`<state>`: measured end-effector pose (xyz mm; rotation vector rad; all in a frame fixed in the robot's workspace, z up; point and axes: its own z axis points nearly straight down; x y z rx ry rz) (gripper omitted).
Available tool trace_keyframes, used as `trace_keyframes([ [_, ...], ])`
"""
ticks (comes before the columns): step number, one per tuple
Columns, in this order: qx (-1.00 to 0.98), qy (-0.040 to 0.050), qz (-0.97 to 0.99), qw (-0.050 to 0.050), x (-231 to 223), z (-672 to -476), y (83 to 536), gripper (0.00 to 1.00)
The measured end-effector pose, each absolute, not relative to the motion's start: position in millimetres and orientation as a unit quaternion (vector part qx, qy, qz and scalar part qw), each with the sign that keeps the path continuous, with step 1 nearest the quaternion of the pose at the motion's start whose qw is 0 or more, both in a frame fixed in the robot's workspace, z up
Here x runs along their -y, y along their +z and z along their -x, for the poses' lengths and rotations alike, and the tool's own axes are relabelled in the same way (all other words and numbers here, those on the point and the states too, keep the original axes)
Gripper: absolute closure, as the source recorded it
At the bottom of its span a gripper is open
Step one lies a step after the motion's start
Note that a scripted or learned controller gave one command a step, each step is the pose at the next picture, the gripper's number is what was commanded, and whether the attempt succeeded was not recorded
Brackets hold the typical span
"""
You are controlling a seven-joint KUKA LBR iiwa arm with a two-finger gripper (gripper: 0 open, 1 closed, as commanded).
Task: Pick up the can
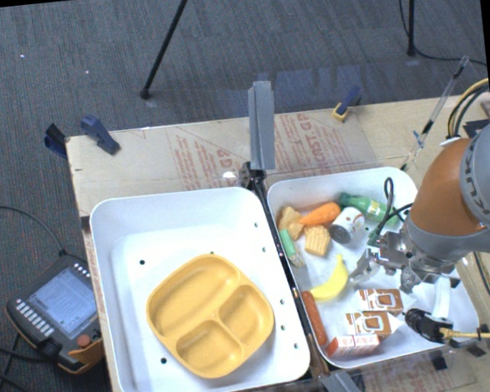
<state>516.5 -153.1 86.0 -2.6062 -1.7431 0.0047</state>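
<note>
The can (347, 223), a short silver cylinder lying on its side with its open end toward the camera, rests in the upper middle of the right bin (401, 173). It lies just below a green bottle (362, 204) and to the right of an orange carrot (320, 215). My gripper (377, 259) hangs low over the right bin, a little below and to the right of the can and apart from it. Nothing shows in its grasp. The grey arm with its orange band (442, 190) reaches in from the right.
A banana (330, 285) lies just left of the gripper, with a waffle-like cracker (317, 241) above it. A long sausage (314, 316) and two small cartons (365, 325) sit along the bin's front. The left bin (115, 249) holds a yellow divided tray (210, 315).
</note>
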Motion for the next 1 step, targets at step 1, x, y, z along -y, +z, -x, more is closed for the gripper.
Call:
trace_keyframes([
  [1, 0.52, 0.0012, 0.854, 0.003, 195.8, -555.4, 86.1, 0.0],
])
